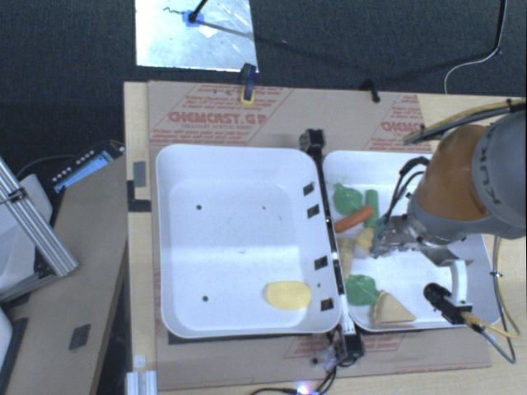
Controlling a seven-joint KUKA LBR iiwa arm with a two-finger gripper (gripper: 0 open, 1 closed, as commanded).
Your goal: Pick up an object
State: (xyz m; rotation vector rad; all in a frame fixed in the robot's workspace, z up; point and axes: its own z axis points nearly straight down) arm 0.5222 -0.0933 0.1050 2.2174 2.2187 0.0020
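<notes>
My gripper (380, 243) is down in the right bin (387, 164), coming in from the right, right beside a pale yellow piece (362, 241). An orange carrot-like piece (355, 218) lies just above it, with green pieces (349, 197) further back. A green round piece (361, 287) and a tan wedge (391, 309) lie at the bin's front. A yellow oval (287, 295) rests in the left bin (230, 237) near its front right corner.
The arm's grey and orange body (461, 183) covers much of the right bin's right half. A black divider with clips (323, 220) runs between the bins. A clamp (247, 85) sits at the bench's back edge.
</notes>
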